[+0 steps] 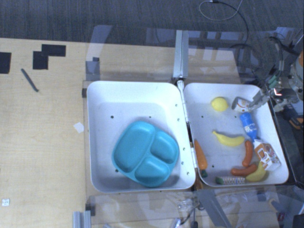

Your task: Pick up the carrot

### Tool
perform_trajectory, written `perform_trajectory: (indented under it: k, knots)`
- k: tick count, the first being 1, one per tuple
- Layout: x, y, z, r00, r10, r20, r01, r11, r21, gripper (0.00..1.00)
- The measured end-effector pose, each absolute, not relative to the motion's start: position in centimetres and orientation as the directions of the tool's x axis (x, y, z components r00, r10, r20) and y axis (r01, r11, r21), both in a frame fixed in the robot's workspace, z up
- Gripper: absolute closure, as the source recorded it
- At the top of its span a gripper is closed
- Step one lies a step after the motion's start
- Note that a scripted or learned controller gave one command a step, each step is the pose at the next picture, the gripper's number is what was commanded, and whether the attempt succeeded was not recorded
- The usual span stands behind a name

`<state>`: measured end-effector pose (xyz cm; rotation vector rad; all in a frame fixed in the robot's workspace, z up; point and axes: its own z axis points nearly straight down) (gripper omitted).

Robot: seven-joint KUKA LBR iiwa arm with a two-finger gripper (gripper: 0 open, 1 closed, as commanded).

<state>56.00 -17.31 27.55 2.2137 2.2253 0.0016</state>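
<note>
The carrot [201, 156] is orange with a green stub at its near end. It lies along the left wall of the right bin [190, 99], near the front corner. The gripper [239, 102] hangs over the back of that bin, just right of a yellow lemon [219, 104], far from the carrot. Nothing shows in its grasp.
The right bin also holds a banana [229, 139], a blue bottle [248, 125], two reddish sausages [247, 153], a small carton [267, 156] and a yellow fruit [257, 175]. A blue divided plate [146, 153] lies in the left bin [102, 127]. Cables hang at the right.
</note>
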Motion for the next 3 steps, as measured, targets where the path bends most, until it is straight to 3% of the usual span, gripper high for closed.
perform_trajectory:
  k: [1, 2, 3]
  knots:
    - [55.0, -13.6, 12.4, -0.223, 0.975, -0.001, 0.975, 0.223, 0.002, 0.00]
    - [49.8, -12.5, 10.0, -0.059, 0.998, -0.020, 0.997, 0.060, 0.043, 0.00]
    - [50.1, -12.5, 11.2, -0.061, 0.998, -0.023, 0.997, 0.062, 0.050, 1.00]
